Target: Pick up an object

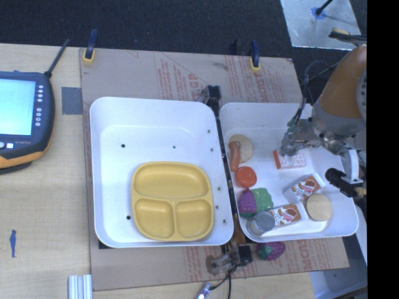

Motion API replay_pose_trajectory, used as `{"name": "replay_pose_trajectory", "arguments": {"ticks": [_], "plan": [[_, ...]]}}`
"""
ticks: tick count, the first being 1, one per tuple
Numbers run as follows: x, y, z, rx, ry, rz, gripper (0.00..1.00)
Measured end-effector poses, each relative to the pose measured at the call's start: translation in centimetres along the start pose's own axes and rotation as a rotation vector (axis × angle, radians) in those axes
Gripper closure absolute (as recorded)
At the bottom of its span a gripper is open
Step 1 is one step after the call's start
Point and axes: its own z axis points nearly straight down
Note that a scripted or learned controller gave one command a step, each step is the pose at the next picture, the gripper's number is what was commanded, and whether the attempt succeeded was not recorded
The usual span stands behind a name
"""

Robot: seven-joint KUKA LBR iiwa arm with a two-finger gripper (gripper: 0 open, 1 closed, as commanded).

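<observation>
Camera view: two bins (100,167), perhaps nine objects (246,177).

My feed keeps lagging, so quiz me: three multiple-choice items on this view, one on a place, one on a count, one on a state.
1. Where does the yellow divided tray lie?
A. in the left bin
B. in the right bin
C. on the bare bench

2. How many compartments does the tray have?
A. two
B. three
C. five

3. How does the gripper stand?
A. parked over the left bin
B. raised over the handheld pendant
C. down in the right bin at the small red-and-white packet

Answers: 1 A, it sits in the left bin. 2 B, one long section above two smaller ones. 3 C, it is low in the right bin, right above the small red-and-white packet.
</observation>
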Motion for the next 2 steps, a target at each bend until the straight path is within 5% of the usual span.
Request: {"name": "replay_pose_trajectory", "arguments": {"ticks": [1, 2], "plan": [[0.0, 0.0, 0.0, 0.0, 0.0, 0.0, 0.0], [-1.0, -0.6, 3.2, 0.002, 0.004, 0.005, 0.0]]}}
